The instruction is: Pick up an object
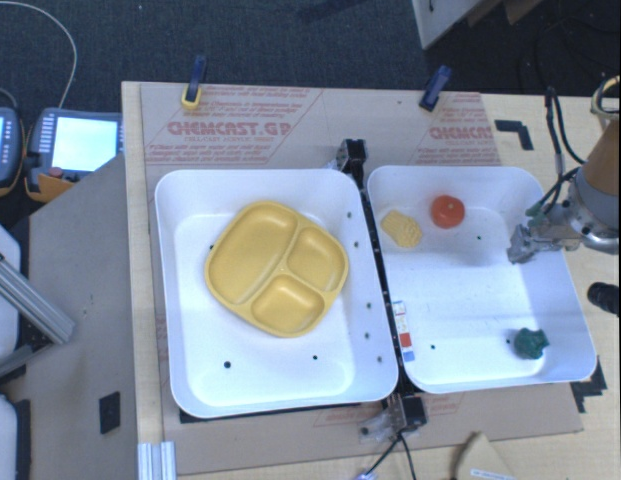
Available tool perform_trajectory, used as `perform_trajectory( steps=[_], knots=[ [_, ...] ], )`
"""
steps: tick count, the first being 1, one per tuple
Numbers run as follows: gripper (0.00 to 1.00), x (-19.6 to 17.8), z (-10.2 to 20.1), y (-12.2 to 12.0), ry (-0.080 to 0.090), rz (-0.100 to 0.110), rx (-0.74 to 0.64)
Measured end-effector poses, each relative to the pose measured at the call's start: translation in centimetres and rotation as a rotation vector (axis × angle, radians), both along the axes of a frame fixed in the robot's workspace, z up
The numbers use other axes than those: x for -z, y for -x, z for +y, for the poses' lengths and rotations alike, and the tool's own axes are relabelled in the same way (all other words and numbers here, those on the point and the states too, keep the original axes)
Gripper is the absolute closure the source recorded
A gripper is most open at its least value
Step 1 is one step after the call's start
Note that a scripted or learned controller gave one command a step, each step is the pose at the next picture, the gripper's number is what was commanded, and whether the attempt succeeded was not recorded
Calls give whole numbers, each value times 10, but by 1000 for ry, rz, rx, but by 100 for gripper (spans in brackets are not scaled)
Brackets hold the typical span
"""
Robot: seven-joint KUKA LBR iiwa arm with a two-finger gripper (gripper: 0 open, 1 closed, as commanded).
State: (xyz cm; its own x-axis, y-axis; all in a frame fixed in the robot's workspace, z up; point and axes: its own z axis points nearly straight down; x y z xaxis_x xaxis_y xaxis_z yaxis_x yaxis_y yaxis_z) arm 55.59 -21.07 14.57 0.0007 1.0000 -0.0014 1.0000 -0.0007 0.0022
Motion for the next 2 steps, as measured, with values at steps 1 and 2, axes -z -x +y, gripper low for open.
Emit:
perform_trajectory(
  steps=[1,2],
  knots=[
    [100,-44,-1,-5,2,-3,-2],
    [100,-104,1,2,1,-4,-2]
  ],
)
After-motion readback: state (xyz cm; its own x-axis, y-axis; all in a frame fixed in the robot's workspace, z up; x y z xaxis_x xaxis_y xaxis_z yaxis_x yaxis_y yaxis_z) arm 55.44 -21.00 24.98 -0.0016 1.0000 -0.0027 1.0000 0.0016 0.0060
